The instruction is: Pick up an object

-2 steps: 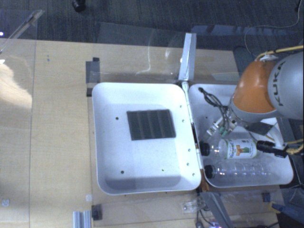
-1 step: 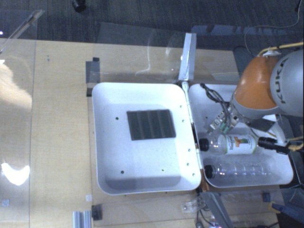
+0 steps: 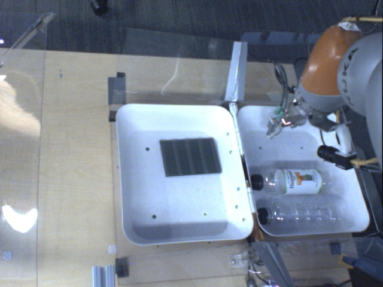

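Note:
Two clear plastic bottles lie on their sides in the right bin [image 3: 258,137]. One bottle [image 3: 291,182] has a black cap and a white label with green and orange print. The other bottle [image 3: 302,214], unlabelled and ribbed, lies in front of it along the bin's near wall. My gripper [image 3: 280,123] hangs over the far part of the right bin, up and to the left of the labelled bottle and apart from both. Nothing shows between its fingers.
The left bin [image 3: 134,178] holds a dark ribbed rectangular pad [image 3: 190,156] near its middle. A metal divider post [image 3: 234,72] rises at the back between the bins. The arm's orange band [image 3: 326,61] and grey body crowd the right bin's far right corner.

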Action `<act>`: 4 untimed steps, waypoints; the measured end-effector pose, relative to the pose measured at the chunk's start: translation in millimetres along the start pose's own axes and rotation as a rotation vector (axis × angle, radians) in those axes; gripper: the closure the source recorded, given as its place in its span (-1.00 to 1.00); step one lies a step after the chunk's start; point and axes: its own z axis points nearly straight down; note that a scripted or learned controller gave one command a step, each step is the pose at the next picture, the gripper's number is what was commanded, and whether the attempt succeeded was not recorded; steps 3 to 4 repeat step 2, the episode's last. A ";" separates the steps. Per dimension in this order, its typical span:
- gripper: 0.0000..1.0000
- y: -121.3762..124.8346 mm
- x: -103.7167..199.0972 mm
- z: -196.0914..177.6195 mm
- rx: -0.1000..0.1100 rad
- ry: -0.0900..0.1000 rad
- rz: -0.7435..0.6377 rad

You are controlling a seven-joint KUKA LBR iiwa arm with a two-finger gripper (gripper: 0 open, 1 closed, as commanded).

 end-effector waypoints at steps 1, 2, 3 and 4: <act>-1.00 0.0 0.0 0.1 0.000 0.000 0.000; -1.00 -51.7 -14.6 49.2 0.002 0.001 -0.048; -1.00 -51.7 -14.6 49.2 0.002 0.001 -0.048; -1.00 -51.7 -14.6 49.2 0.002 0.001 -0.048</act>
